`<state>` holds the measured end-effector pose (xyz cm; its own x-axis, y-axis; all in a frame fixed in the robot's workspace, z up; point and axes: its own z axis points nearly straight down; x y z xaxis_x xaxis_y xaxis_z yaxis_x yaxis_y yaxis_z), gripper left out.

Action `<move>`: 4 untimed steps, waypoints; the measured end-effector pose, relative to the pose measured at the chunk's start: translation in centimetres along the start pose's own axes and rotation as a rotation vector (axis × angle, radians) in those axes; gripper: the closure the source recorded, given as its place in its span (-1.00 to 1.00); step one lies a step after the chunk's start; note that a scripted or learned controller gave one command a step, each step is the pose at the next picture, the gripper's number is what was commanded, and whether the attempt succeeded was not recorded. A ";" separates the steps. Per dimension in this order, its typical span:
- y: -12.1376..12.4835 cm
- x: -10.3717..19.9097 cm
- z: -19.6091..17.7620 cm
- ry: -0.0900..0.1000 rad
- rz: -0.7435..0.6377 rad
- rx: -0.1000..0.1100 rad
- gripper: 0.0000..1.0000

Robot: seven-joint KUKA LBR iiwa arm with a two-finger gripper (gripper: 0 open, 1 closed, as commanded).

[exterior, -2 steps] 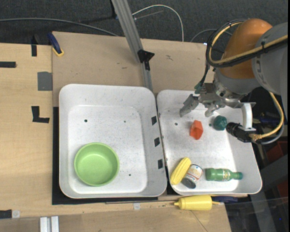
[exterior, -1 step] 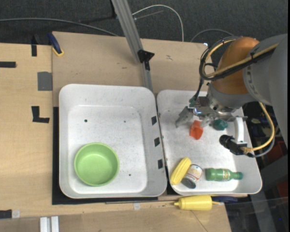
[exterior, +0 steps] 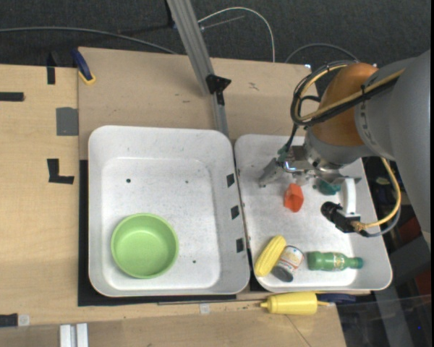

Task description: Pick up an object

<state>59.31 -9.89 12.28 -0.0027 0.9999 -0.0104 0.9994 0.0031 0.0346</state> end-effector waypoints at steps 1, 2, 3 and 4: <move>0.0 0.0 -0.8 0.000 -0.001 0.002 1.00; -0.1 -0.2 -7.1 0.009 0.001 0.030 1.00; 0.2 -0.2 -11.9 0.009 0.001 0.030 1.00; 1.7 4.1 -11.7 0.011 -0.003 0.035 1.00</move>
<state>60.59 -5.63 24.02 -0.0059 1.0000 0.0010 1.0000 0.0059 -0.0006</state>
